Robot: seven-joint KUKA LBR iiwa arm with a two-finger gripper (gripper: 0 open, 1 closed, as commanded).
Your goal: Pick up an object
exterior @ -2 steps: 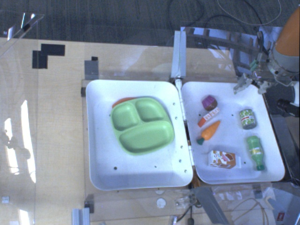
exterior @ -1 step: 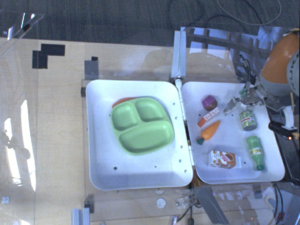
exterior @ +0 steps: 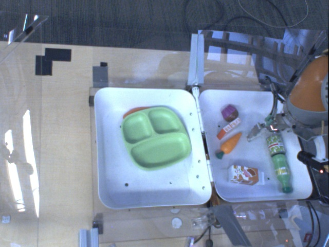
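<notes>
The hand [exterior: 262,129] hovers in the right bin [exterior: 216,138], its state unclear. The bottle [exterior: 277,156] lies just below-right, long axis running away toward the bin's near edge.

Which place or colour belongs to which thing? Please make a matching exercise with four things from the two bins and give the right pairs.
Things:
1. divided plate
2. toy carrot
3. bottle
4. purple block

Descriptions:
A. orange, in the middle of the right bin
B. green, lying in the left bin
C. near the far edge of the right bin
D. lying lengthwise with a green cap, on the right side of the right bin

Pairs: 1-B, 2-A, 3-D, 4-C
</notes>
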